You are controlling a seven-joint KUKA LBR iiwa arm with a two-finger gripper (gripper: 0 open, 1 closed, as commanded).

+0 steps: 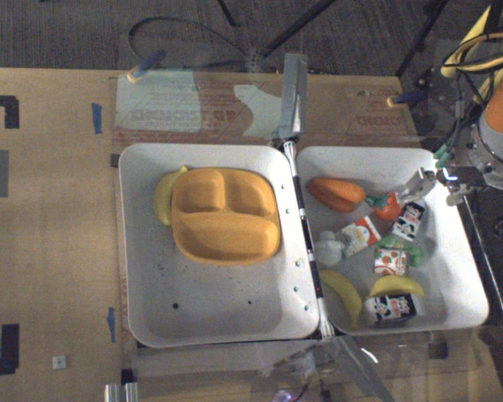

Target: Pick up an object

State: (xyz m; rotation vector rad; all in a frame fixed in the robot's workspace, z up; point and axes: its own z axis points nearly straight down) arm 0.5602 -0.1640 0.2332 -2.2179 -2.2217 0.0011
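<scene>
Camera view, looking down on two white bins. The gripper (421, 186) hung over the far right corner of the right bin (469, 275), low above the heap there. Whether it was spread or closed could not be told from this angle, and nothing could be seen held in it.

The likeliest target, by my judgement, was the milk carton (411, 220), just below the gripper in the view and beside a small red toy (386, 206). The carton lay flat. Its long axis ran roughly from the far wall toward the near one, leaning a little to the left at the near end; which end was its top was too small to tell.

To do the pick well, the gripper would need to close across the carton's short width, so its closing line should sit at right angles to that axis. It should come straight down over the carton's middle, since the red toy and a green piece (416, 250) crowded it on two sides and an off-centre descent would likely nudge them or trap two things at once. The bin wall nearby left little room on the right.

Further left lay a carrot (337, 193), its long axis across the bin. A tray (226, 214) lay in the left bin (142, 291).
</scene>
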